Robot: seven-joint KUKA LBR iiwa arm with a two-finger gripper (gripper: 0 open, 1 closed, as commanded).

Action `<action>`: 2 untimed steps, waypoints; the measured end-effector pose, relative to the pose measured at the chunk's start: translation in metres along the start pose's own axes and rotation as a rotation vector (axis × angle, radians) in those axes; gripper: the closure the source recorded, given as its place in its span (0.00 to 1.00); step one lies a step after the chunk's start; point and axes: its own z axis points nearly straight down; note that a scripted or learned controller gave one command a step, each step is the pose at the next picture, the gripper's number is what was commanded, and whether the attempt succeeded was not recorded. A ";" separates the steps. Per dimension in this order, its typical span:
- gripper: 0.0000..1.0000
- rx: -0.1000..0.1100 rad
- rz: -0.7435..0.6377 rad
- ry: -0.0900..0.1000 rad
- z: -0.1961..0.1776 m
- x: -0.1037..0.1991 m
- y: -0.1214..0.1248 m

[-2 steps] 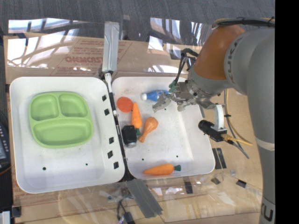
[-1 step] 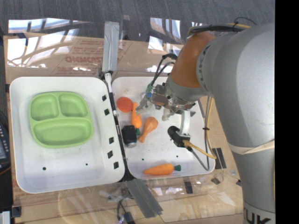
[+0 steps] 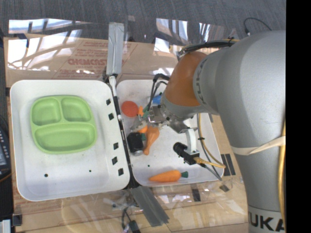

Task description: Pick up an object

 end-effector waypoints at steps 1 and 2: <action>1.00 0.003 -0.004 0.001 -0.009 0.000 0.000; 1.00 -0.005 0.092 -0.001 -0.135 0.006 0.011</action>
